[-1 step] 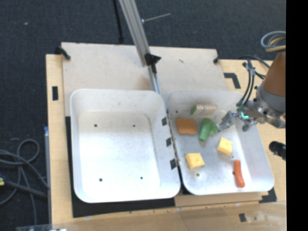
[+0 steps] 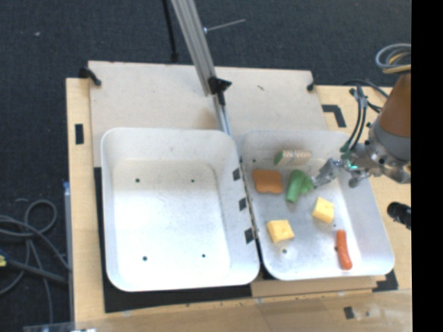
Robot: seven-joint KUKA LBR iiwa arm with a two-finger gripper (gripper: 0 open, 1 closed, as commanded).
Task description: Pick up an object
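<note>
On the desk [image 2: 83, 185], the right bin [image 2: 377, 247] holds toy foods: a green piece [image 2: 298, 185], an orange block [image 2: 267, 181], two yellow cubes [image 2: 279, 230], a red-orange stick [image 2: 342, 249] and a pale ridged piece [image 2: 293, 157]. The gripper [image 2: 337, 170] hangs just right of the green piece; whether it is spread or closed cannot be told, and nothing shows held. Tightly packed pieces risk being nudged aside; no writing is readable.

Dark speckled carpet floor [image 2: 83, 26], pale wooden bench [image 2: 79, 185], loose grey cables [image 2: 28, 227] at left
</note>
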